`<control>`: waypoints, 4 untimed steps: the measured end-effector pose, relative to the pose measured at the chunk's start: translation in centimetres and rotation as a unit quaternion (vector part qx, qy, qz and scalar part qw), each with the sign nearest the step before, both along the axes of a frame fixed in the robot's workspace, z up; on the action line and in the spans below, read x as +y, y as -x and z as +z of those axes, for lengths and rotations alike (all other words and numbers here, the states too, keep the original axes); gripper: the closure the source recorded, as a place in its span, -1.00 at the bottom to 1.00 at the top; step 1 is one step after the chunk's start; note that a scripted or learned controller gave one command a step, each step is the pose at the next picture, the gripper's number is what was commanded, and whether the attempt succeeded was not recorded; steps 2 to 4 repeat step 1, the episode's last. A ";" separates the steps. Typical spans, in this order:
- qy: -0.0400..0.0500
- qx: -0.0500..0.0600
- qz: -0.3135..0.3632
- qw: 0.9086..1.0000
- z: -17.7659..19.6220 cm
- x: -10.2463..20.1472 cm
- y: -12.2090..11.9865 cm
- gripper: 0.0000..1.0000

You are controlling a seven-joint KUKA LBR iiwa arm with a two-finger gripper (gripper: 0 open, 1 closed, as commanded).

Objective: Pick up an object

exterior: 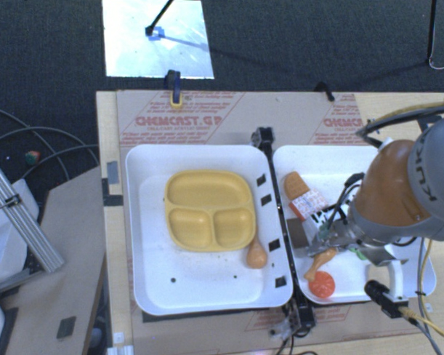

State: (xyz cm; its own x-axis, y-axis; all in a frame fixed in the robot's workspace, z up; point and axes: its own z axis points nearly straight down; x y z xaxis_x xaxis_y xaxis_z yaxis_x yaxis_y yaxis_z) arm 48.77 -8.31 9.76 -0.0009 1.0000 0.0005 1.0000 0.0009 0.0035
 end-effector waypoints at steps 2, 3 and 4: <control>-0.002 -0.004 0.007 1.000 9.2 10.8 -0.1 1.00; -0.002 -0.004 0.007 1.000 9.2 10.8 -0.1 1.00; -0.002 -0.004 0.007 1.000 9.2 10.8 -0.1 1.00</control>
